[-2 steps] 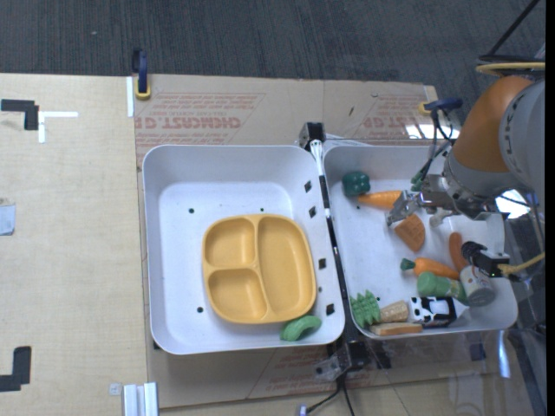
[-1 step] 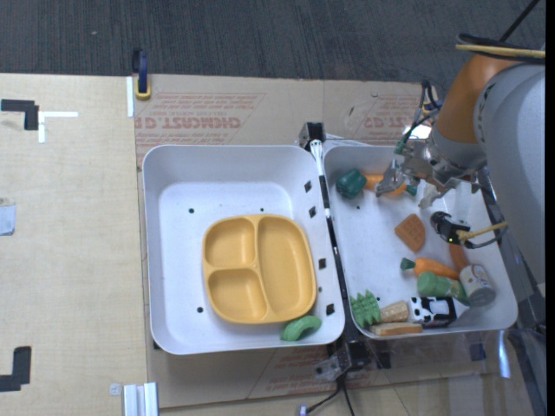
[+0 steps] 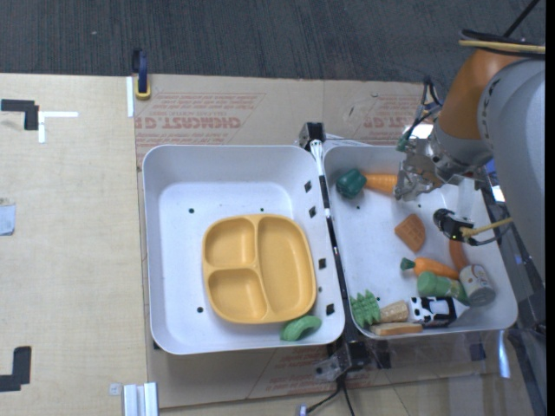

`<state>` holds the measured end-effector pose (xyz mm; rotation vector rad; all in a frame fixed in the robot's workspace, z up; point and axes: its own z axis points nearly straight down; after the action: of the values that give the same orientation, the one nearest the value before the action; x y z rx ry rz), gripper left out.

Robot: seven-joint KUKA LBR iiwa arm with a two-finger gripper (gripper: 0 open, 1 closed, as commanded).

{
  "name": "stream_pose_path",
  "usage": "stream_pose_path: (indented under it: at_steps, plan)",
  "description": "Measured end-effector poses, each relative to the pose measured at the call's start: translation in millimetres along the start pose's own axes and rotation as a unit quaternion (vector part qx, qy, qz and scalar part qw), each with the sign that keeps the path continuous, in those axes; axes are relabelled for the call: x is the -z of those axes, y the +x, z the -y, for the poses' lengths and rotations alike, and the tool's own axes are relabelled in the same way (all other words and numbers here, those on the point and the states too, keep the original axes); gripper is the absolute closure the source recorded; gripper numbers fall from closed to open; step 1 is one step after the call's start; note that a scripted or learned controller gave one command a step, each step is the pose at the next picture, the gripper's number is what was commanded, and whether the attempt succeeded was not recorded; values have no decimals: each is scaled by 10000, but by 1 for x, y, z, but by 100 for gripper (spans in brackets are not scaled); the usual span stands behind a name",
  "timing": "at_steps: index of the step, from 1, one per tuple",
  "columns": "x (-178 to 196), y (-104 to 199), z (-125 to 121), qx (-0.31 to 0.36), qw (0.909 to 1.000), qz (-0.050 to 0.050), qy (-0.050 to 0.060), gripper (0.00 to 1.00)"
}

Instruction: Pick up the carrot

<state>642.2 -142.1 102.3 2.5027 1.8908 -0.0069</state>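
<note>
Two carrots lie in the right bin [image 3: 494, 319]. One carrot [image 3: 378, 181], orange with a dark green top [image 3: 350, 183], is near the bin's far left corner. The other carrot [image 3: 434, 268], with a small green top, lies lower, toward the bin's middle right. My gripper [image 3: 407, 186] reaches in from the right and hangs at the thick right end of the upper carrot. Whether it touches the carrot is unclear.
The right bin also holds a tan wedge [image 3: 410, 230], an orange piece [image 3: 457, 254], a grey can [image 3: 477, 285], a green spiky item [image 3: 364, 305], a bread slice [image 3: 395, 315] and a black-and-white item [image 3: 434, 310]. In the left bin [image 3: 173, 189] are a yellow divided plate [image 3: 258, 267] and a green piece [image 3: 301, 327].
</note>
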Motion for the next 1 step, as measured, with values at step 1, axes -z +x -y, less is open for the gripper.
stream_pose_path:
  at_steps: [1]
  plan:
    - [0, 0, 0, -2, 10000, -1, 5, 0]
